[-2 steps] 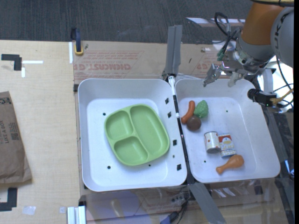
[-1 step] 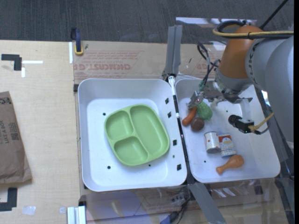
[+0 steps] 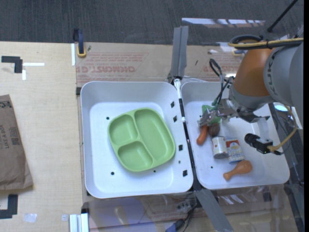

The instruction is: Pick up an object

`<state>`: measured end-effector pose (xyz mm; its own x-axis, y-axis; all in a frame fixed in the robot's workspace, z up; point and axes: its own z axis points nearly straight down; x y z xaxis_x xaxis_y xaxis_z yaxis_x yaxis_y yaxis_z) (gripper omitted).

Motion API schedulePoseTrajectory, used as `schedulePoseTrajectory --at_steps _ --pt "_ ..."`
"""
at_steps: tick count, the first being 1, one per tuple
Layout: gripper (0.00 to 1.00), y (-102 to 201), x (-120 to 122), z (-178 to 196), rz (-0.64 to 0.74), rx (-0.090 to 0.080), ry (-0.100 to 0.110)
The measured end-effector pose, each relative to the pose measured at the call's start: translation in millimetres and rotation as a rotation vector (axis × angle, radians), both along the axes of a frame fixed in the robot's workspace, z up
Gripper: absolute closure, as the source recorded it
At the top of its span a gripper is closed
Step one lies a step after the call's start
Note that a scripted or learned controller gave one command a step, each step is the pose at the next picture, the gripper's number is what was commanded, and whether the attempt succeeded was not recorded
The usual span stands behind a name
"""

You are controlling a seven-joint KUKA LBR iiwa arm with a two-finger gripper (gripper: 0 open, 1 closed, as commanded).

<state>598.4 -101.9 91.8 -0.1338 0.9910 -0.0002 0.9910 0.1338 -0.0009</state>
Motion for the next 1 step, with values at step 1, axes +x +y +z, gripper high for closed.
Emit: schedulePoseTrajectory --at_steps 1 --pt "1.0 -1.9 -0.1 9.1 -0.005 0.0 0.0"
